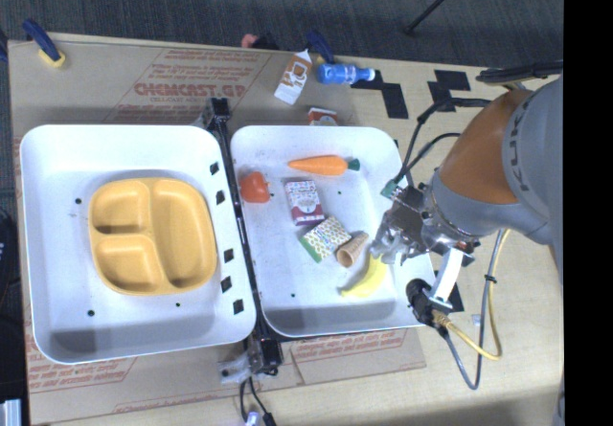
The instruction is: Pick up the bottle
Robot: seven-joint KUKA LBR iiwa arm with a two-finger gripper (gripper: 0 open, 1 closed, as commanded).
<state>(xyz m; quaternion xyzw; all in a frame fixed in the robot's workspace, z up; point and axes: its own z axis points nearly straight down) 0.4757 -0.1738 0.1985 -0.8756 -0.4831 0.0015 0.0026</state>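
Observation:
A small blue bottle (340, 75) with a white cap lies on its side on the cardboard behind the right bin (287, 311), outside both bins. My gripper (386, 247) hangs low over the right bin's right side, far in front of the bottle. It sits just above the top end of a yellow banana (362, 280) and right beside an ice-cream cone (351, 248). The wrist body hides how the gripper stands.
The right bin also holds a carrot (318, 166), a red tomato (254, 188), a maroon carton (304, 201) and a green checked packet (326, 237). The left bin (38, 223) bears a yellow divided plate (153, 233). A small white carton (293, 78) lies left of the bottle.

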